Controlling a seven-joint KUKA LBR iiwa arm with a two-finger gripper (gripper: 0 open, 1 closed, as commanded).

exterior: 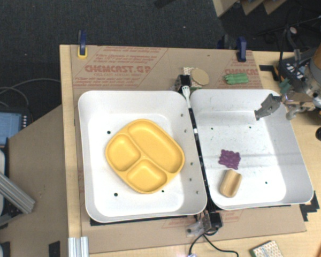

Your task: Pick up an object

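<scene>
Yellow divided plate [144,155] in left bin [91,111]; purple piece [229,158] and tan cylinder [230,183] in right bin [289,143].

End effector [268,107] low at frame's right, arm mostly cropped.

Bright, even light falls from overhead, and the two white bins [91,143] glare slightly. Shadows stay soft and short. The picture is a little grainy, darker toward the top floor

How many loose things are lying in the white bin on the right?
2. A purple lumpy piece lies near the bin's middle, and a tan cylinder-like block lies just below it, nearer the front edge. Nothing seems hidden.
</scene>
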